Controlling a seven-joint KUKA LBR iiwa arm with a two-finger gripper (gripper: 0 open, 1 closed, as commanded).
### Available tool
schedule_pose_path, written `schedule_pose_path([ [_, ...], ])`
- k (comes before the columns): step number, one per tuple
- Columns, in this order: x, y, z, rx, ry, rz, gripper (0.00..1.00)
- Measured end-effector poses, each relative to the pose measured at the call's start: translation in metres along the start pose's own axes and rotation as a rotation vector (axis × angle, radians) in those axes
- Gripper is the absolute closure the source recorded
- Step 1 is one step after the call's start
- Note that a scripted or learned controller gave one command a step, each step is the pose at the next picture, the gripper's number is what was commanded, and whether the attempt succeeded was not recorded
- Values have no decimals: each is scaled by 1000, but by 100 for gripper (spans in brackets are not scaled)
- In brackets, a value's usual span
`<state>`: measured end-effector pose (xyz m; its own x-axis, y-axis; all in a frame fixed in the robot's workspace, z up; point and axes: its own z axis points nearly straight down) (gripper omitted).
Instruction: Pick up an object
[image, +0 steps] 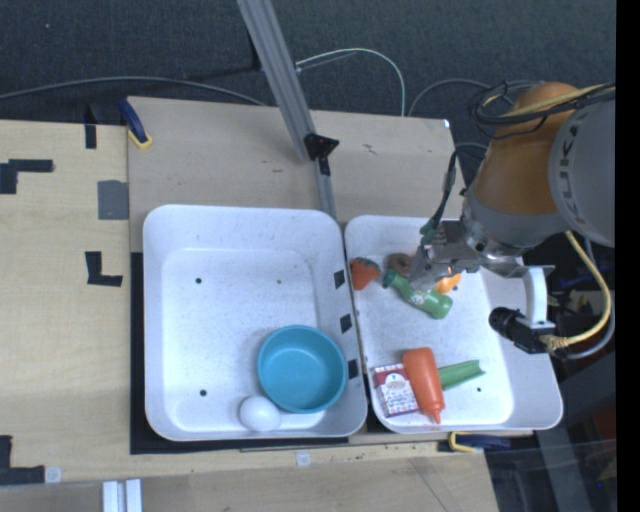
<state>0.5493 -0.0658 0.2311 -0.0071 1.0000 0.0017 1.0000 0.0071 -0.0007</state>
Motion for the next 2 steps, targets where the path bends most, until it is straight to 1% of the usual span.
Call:
schedule_pose_path([
  [1, 57, 16, -8, 0, 0, -1, 100],
  [2, 111, 35, 7, 1, -1, 0, 100],
])
